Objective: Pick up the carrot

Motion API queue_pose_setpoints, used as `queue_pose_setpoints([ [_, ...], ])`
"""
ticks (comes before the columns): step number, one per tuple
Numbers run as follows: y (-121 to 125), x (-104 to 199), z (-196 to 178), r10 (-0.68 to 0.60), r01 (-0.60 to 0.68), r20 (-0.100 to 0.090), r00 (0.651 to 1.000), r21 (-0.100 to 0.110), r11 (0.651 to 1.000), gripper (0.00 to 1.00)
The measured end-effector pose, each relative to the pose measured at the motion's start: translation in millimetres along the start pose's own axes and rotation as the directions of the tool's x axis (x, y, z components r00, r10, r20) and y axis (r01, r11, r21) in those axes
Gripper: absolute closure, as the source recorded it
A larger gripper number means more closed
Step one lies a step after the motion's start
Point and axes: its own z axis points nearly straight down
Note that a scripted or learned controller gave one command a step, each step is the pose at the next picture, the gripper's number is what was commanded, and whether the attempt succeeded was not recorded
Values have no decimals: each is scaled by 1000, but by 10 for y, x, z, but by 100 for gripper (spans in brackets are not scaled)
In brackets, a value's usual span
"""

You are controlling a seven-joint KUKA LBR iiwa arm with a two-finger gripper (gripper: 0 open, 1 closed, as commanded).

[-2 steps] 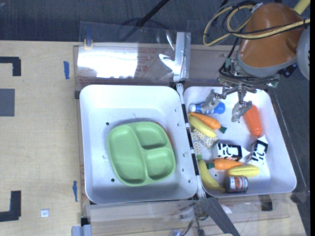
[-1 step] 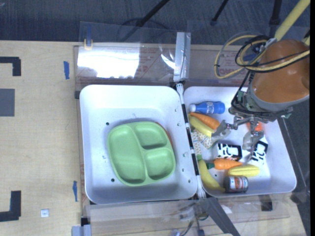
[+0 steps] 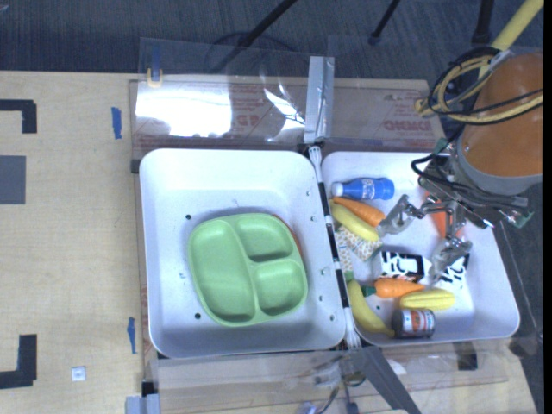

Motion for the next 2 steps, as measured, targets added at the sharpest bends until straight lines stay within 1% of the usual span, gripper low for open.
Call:
queue_pose_setpoints([
  [1, -305, -439, 512, -120, 120, 2, 993, 0, 993, 0],
  [2, -696, -70, 1065, -301, 301, -1, 954, -3, 954, 0],
])
